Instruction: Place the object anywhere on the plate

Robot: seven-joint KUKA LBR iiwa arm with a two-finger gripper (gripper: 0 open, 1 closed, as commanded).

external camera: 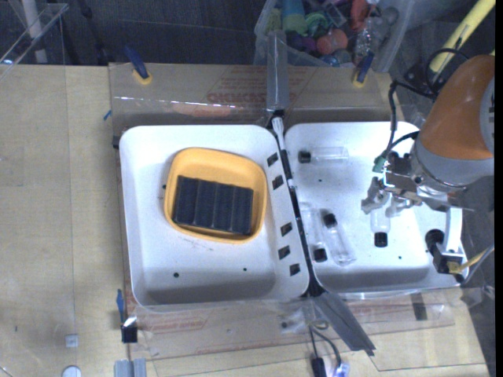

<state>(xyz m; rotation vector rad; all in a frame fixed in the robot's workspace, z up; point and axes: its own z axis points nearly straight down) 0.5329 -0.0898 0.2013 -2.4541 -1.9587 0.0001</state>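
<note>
Left bin: shallow, white. It holds the yellow plate, a rounded-square dish sitting slightly toward the bin's back half.

Plate load: a black ribbed block lies flat on the plate, covering most of its floor. It is turned a little relative to the plate's edges, and yellow rim shows all round it.

Right bin: shallow, white, touching the left bin along the centre divider, which carries a row of small dark tabs.

My arm: I come in from the right, the orange band high over the right bin's far corner, grey wrist below it.

My gripper: over the right half of the right bin, pointing down toward the floor. The metal fingers are small and blur against the white; I cannot tell whether they are spread or pressed together, and I see nothing that I could call pinched between them.

Small dark piece: on the bin floor just below my fingertips; touching or apart, cannot tell.

Clear vial, near divider: lying on the floor of the right bin with a dark cap at its upper end, well apart from my gripper.

Clear vial, back: lying across the back of the right bin, dark cap at its left end.

Behind the bins: a clear tub of coloured toys, past the bench's back edge.

Bench: pale wood all round both bins.
</note>
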